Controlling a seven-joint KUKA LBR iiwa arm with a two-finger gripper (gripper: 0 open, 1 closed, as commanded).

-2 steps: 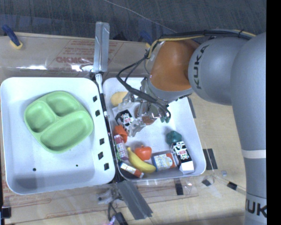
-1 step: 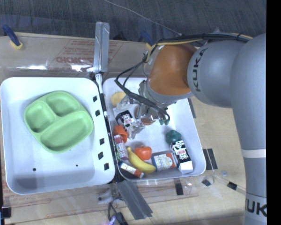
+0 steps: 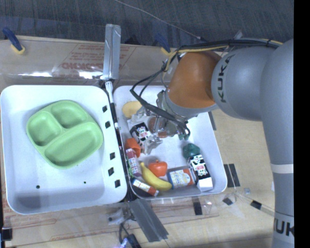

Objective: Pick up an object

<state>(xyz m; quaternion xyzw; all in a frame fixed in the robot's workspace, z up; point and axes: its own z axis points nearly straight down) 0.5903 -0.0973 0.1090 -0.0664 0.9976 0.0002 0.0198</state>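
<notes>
The right bin holds a pile of toy food: a yellow banana, a red-orange pepper, a pale yellow lump, a black-and-white carton, a second carton, a dark green piece and an orange-labelled box. My gripper reaches down into the upper middle of this bin, just right of the first carton, under the orange wrist band. The wrist and cables hide much of the gripper.
The left bin holds a green divided plate. A metal divider stands between the bins at the back. The grey arm covers the right bin's far right corner. Black cables loop beside the wrist.
</notes>
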